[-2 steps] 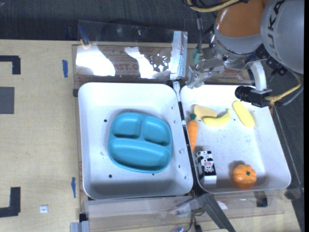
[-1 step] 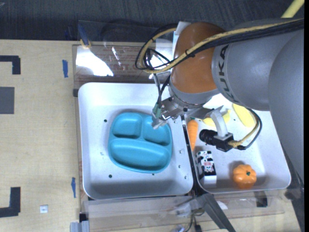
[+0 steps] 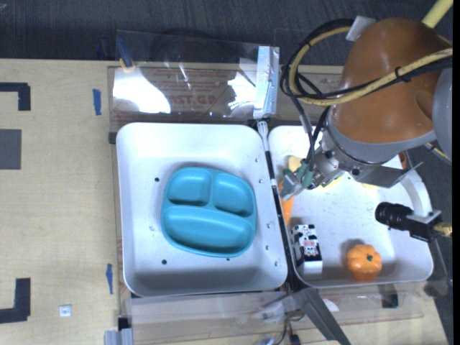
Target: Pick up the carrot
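Observation:
The carrot [image 3: 287,211] shows as a short orange piece by the left wall of the right bin [image 3: 402,275], its upper end hidden under the gripper. The gripper [image 3: 293,183] hangs low over that upper end, reaching in from the right under the arm's big orange band. Whether it touches the carrot cannot be made out.
A blue divided plate [image 3: 209,210] lies in the left bin [image 3: 136,157]. In the right bin lie a black-and-white cow-patterned block [image 3: 307,246], a small orange pumpkin [image 3: 364,260] and a pale yellow thing [image 3: 292,164] just behind the gripper. The wall between the bins runs close to the carrot.

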Tool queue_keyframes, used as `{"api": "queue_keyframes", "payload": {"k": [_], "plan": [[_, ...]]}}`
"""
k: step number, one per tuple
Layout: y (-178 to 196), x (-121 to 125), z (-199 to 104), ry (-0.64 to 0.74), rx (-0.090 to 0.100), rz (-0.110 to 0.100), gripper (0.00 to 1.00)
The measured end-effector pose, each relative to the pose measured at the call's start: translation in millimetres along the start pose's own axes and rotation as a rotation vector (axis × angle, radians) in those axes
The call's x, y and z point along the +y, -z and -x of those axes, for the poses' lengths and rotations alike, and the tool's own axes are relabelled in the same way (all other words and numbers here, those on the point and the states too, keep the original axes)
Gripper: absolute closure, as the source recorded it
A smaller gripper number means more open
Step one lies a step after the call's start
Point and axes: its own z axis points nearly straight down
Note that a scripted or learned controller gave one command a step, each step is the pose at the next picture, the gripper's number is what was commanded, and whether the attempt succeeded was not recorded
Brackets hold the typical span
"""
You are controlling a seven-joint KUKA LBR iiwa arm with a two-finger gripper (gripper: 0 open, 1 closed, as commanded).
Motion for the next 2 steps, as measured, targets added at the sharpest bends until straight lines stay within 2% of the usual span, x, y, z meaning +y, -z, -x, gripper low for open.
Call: {"api": "queue_keyframes", "payload": {"k": [1, 2], "plan": [[24, 37, -71, -0.003, 0.005, -0.008, 1.0], [98, 28, -3, 0.064, 0.002, -0.006, 1.0]]}}
